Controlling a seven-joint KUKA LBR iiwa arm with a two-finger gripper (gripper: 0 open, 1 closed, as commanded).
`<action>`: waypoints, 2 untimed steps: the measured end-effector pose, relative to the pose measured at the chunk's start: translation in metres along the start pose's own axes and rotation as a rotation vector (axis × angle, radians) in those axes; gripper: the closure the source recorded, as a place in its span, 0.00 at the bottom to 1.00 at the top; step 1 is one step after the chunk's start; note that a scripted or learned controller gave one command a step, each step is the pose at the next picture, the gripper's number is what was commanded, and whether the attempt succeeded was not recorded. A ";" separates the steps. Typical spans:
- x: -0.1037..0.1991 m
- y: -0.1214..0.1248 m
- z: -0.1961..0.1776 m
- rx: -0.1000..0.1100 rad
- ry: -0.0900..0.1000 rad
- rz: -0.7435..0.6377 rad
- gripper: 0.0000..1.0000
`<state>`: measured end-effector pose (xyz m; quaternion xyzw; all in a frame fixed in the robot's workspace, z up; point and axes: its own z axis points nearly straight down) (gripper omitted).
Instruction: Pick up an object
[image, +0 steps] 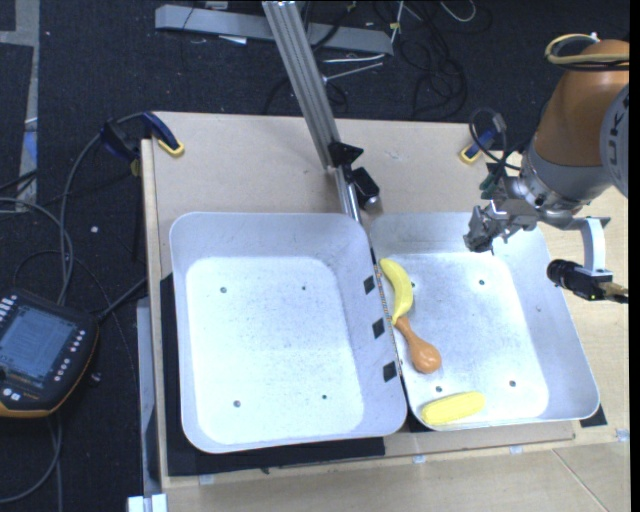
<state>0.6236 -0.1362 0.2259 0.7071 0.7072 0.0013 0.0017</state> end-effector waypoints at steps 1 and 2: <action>0.000 0.000 0.000 0.004 0.001 0.000 1.00; 0.055 0.003 -0.010 0.003 0.002 -0.005 1.00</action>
